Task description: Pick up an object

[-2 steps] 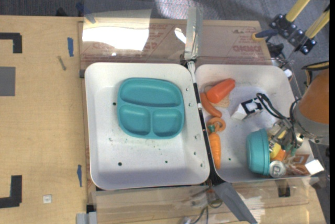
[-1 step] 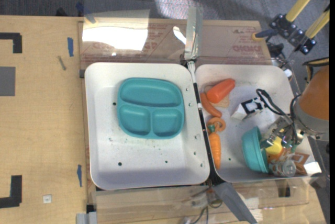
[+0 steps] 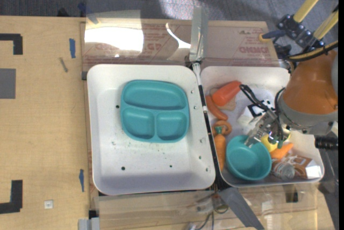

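Two shallow white bins sit side by side: the left bin [image 3: 102,132] holds a teal three-compartment plastic plate [image 3: 155,110]; in the right bin [image 3: 269,74], the fingers [image 3: 257,135] hover over a teal round bowl's [image 3: 247,160] 12 o'clock rim, their state impossible to tell, the grey arm [image 3: 314,94] hiding clutter at 3 o'clock

From my console, the gripper [image 3: 257,135] reads as bare metal, dull grey with bright glints. Just below its jaws the teal bowl [image 3: 248,158] looks like smooth plastic with a soft sheen. Well to their left, the teal divided plate [image 3: 155,110] seems matt plastic. Both white bins [image 3: 105,132] look glossy, and the bench [image 3: 40,132] is pale unfinished wood.
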`<state>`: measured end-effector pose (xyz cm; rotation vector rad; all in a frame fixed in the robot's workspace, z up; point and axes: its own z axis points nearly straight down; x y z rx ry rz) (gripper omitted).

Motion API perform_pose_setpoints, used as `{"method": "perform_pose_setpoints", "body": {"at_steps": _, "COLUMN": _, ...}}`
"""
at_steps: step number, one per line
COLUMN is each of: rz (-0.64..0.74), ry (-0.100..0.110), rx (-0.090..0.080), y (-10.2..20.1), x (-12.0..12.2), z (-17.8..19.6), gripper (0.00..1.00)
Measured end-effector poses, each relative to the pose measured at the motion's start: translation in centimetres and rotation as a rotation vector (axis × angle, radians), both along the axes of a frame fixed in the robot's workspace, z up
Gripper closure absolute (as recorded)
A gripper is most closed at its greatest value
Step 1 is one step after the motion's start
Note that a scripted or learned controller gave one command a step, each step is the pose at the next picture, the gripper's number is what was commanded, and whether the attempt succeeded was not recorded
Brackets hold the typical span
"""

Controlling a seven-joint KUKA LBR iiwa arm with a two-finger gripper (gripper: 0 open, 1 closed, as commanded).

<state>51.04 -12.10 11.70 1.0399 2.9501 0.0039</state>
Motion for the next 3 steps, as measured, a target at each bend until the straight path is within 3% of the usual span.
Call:
{"method": "perform_pose_setpoints", "body": {"at_steps": 1, "rz": 0.065, "ry": 0.001, "rx": 0.0, "y": 4.0, "x": 3.2, "z": 7.2, "gripper": 1.0}}
{"method": "perform_pose_setpoints", "body": {"at_steps": 2, "rz": 0.07, "ry": 0.0, "rx": -0.003, "y": -2.5, "x": -2.7, "z": -2.5, "gripper": 1.0}}
{"method": "perform_pose_setpoints", "body": {"at_steps": 3, "rz": -0.095, "ry": -0.004, "rx": 0.003, "y": -3.3, "x": -2.5, "z": -2.5, "gripper": 1.0}}
